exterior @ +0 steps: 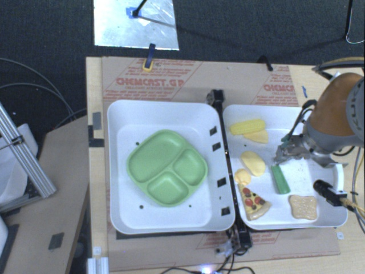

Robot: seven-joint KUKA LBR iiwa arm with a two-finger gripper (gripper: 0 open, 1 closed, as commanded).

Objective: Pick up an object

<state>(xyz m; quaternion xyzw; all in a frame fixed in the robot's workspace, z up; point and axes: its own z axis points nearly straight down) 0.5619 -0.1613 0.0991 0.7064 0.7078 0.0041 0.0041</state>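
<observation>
Gripper [283,154] sits low in the right bin [296,112], directly over the top end of the green stick [280,179]; whether it is spread or closed around anything cannot be told from this slant. Judged as positioning for a grasp on the stick, the nearest piece and lying clear of its neighbours. At 9 o'clock from the gripper, the pale yellow oval [254,164]; at 10 o'clock, the corn-like yellow piece [247,127]. At 7 o'clock, the pizza slice [255,202]; at 5 o'clock, the toast piece [303,206]. Further out at 9 o'clock, the left bin [165,110] holds the green divided plate [166,167], well apart from the gripper.
</observation>
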